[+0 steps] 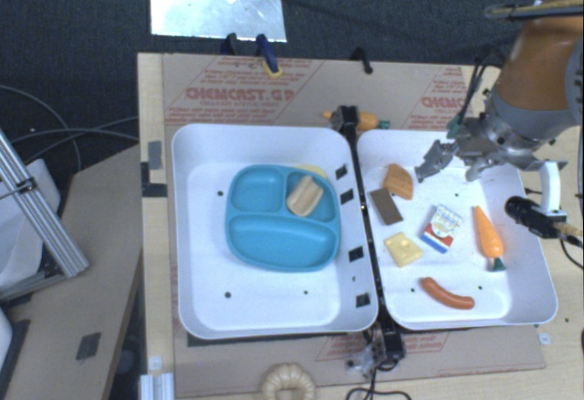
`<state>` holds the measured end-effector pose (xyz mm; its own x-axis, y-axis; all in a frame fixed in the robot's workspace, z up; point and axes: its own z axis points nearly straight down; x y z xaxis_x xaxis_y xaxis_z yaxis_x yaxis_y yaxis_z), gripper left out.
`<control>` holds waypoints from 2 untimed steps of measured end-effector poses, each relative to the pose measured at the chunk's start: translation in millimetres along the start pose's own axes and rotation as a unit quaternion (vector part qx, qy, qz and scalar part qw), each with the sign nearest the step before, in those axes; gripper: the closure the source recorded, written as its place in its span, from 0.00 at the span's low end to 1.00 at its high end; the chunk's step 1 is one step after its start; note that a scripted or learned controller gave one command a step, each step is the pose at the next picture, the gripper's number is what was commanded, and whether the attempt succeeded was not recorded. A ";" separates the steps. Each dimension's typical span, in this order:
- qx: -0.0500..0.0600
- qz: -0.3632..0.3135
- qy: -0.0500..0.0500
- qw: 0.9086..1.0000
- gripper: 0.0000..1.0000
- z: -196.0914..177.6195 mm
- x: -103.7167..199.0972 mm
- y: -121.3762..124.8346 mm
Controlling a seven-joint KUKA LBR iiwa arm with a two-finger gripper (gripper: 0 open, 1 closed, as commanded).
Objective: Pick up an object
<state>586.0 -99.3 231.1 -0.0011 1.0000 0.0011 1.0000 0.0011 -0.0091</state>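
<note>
A red toy sausage (pixel 446 293) lies at the lower right of the frame. Above it, the fingers (pixel 453 161) hang spread open and empty over the right white bin (pixel 538 293).

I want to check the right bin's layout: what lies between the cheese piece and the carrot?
In the camera view, a small white carton lies between the cheese piece and the carrot.

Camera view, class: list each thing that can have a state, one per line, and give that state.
Claw: open, hovering above the right bin, holding nothing.
Blue divided plastic plate: flat in the left white bin, a tan bread piece in its upper right compartment.
Orange toy carrot: lying flat.
Red toy sausage: lying flat.
Small white carton: lying on its side.
</note>
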 end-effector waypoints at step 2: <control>-0.004 -0.001 0.000 1.000 0.00 42.3 9.4 0.0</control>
<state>585.6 -89.8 188.7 -0.0022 1.0000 0.0005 1.0000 0.0022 -0.0020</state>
